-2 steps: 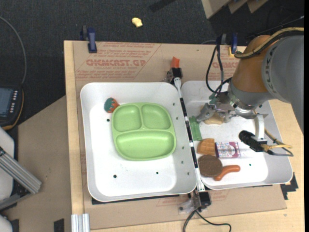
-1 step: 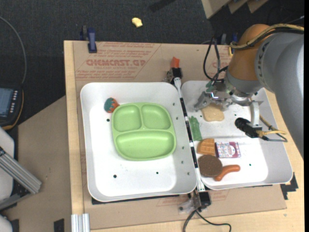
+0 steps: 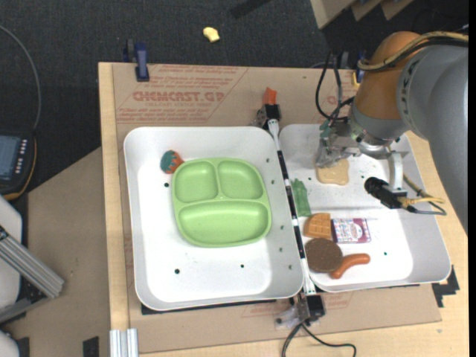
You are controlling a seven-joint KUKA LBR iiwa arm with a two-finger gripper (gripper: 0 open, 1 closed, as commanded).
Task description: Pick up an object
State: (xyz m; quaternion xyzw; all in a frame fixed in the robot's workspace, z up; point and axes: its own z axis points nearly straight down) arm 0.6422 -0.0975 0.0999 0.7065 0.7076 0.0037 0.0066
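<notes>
Here, the end effector (image 3: 332, 153) sits low in the right bin (image 3: 428, 262), toward that bin's 11 o'clock corner, directly over a tan, toast-like piece (image 3: 335, 174) whose upper edge it meets or overlaps; whether it is clenched on that piece or released cannot be told from this slanted view. The grey arm (image 3: 439, 73) with its orange band (image 3: 387, 65) comes in from 3 o'clock, bending down to the wrist. A short black fitting (image 3: 381, 190) with thin cables juts out at about 4 o'clock from the end effector. Further out in the same bin, toward 6 o'clock, lie a green strip (image 3: 300, 197) along the bin's left wall, a small orange waffle-like square (image 3: 318, 225), a purple-and-white packet (image 3: 350, 230) just beside it at 3 o'clock, a round brown patty (image 3: 324, 254) touching the waffle's lower edge, and an orange sausage-shaped piece (image 3: 349, 263) touching the patty's 4 o'clock side. The left bin (image 3: 149, 222) holds a green divided plate (image 3: 220, 200) near its middle, with a small red-and-teal toy (image 3: 171, 161) just off the plate's 10 o'clock corner. Both bins rest side by side on a brown cardboard-covered surface (image 3: 186, 95), with a blue clamp (image 3: 139, 59) at its 11 o'clock corner. A small yellow scrap (image 3: 211, 33) lies on the dark floor beyond, at 12 o'clock.
</notes>
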